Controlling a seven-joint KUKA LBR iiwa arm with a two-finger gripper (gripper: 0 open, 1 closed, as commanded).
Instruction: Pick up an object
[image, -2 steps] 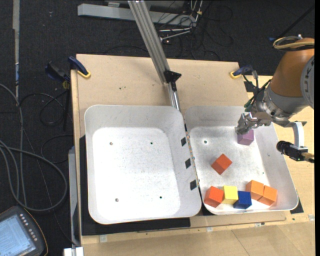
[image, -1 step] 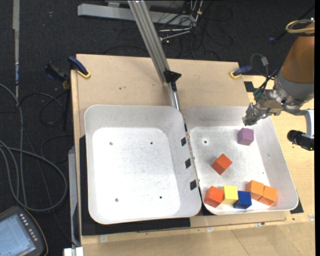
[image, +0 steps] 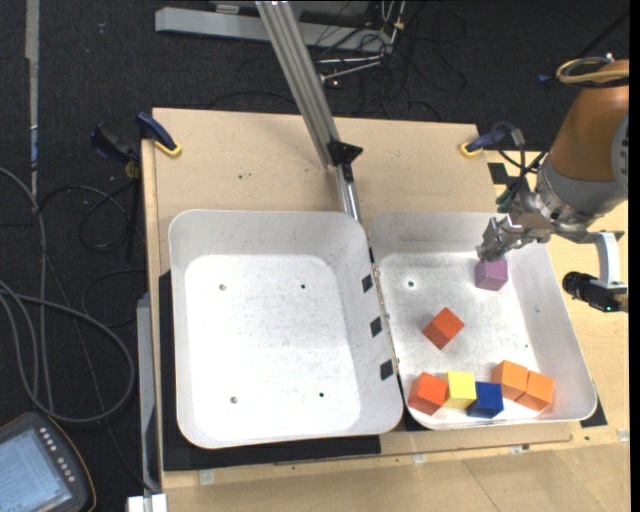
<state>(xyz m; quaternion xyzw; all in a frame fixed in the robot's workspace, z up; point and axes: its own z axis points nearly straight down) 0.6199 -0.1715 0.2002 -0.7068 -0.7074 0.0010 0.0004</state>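
Note:
A small purple cube (image: 491, 274) sits in the upper right part of the right bin (image: 566, 330). My gripper (image: 495, 251) hangs directly over it, its tip right at the cube's top edge. I cannot see whether the cube is on the bin floor or lifted off it. An orange cube (image: 443, 327) lies alone in the middle of that bin. Along the bin's near edge runs a row of cubes: orange (image: 429, 391), yellow (image: 461, 386), blue (image: 487, 399), and two more orange ones (image: 523, 384).
The left bin (image: 190, 300) stands beside the right one, and their rims meet at a dark hinge strip (image: 377, 310). A slanted metal pole (image: 310, 95) crosses the bench top behind the bins. Blue and yellow clamps (image: 160, 133) hold the bench's back corners.

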